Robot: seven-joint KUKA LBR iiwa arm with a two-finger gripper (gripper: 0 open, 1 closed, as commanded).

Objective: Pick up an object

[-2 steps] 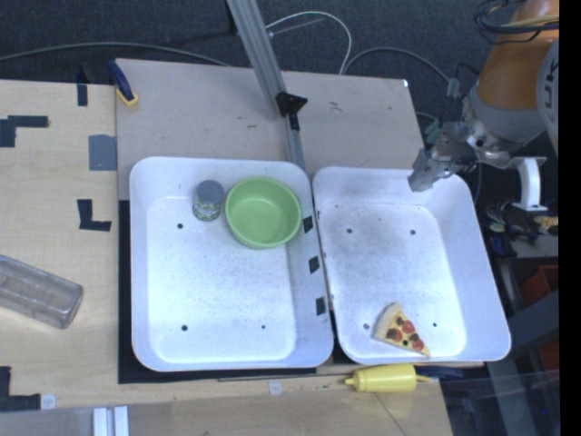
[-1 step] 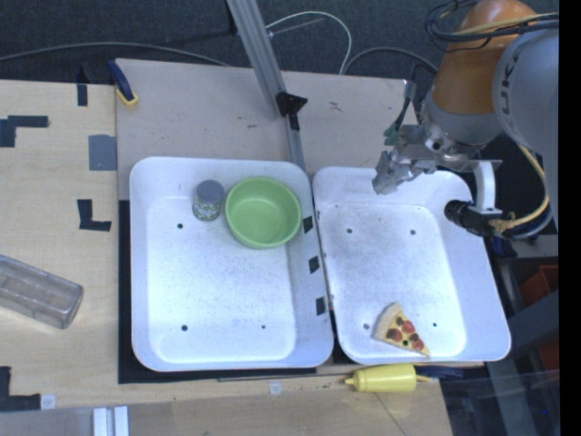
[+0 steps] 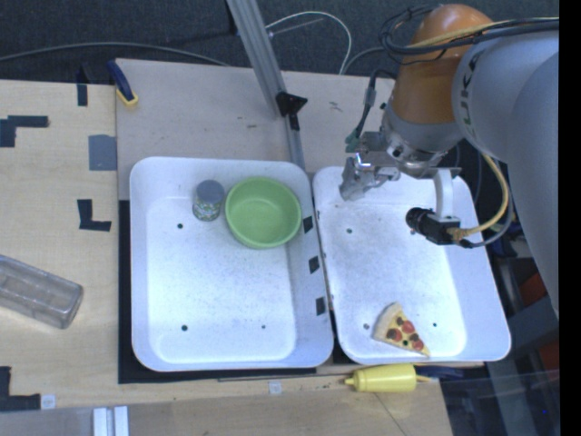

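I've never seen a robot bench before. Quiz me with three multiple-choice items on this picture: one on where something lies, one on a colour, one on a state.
1. Where does the pizza slice lie?
A. left bin
B. right bin, near corner
C. on the bench

2. What colour is the bowl?
A. green
B. red
C. blue

3. How does the bowl stand?
A. upside down
B. on its side
C. upright, mouth up

Answers:
1 B: the pizza slice lies in the near corner of the right bin, far from the gripper at that bin's far edge.
2 A: the bowl is light green.
3 C: its hollow faces the camera, beside the small can in the left bin.
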